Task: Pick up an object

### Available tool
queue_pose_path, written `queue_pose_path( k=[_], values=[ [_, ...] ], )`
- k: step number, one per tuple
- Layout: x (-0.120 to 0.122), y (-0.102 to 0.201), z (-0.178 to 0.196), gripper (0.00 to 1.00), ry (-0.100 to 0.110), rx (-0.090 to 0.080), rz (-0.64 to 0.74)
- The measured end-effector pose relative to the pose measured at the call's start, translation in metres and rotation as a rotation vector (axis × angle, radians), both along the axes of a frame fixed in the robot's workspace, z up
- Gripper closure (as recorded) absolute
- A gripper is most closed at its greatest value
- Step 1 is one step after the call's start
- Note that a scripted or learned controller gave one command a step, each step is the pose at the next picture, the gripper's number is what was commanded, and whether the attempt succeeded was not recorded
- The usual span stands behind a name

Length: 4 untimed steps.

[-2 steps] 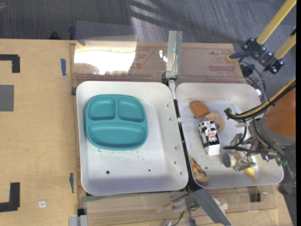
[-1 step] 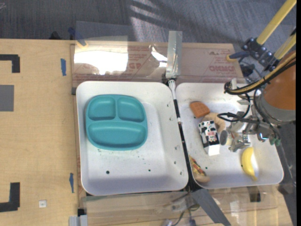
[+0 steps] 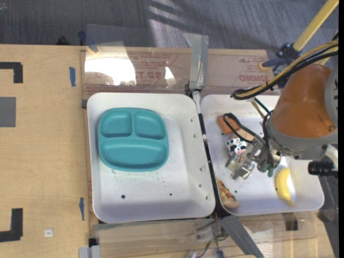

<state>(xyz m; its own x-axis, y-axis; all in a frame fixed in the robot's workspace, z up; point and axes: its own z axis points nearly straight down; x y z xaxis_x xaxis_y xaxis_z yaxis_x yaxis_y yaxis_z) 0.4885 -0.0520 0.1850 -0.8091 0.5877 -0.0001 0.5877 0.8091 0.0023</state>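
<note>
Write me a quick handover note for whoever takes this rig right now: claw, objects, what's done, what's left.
Claw: low in the right bin, over the small clutter near its middle; nothing visibly held.
Objects: banana beside the claw near the right wall; orange item toward the bin's back; small black-and-white item just behind the claw; another piece by the divider. Teal divided plate sits in the left bin.
Done: approach. Left: grasp and lift.

A teal plastic divided plate (image 3: 133, 139) lay in the shallow white left bin (image 3: 183, 198) (three compartments, all facing up). The tan cardboard sheet (image 3: 40, 144) beside it carried black corner marks and blue tape strips.
</note>
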Motion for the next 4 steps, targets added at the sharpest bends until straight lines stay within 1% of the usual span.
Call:
queue_pose_path(
  k=[1, 2, 3, 4],
  values=[
    [-0.009, 0.128, 0.023, 1.00, -0.002, 0.002, -0.122],
    [0.014, 0.143, 0.024, 1.00, 0.001, -0.002, -0.610],
    [-0.006, 0.162, 0.058, 1.00, -0.002, -0.001, -0.240],
    [-0.009, 0.169, 0.046, 1.00, 0.001, -0.002, 0.223]
  ],
)
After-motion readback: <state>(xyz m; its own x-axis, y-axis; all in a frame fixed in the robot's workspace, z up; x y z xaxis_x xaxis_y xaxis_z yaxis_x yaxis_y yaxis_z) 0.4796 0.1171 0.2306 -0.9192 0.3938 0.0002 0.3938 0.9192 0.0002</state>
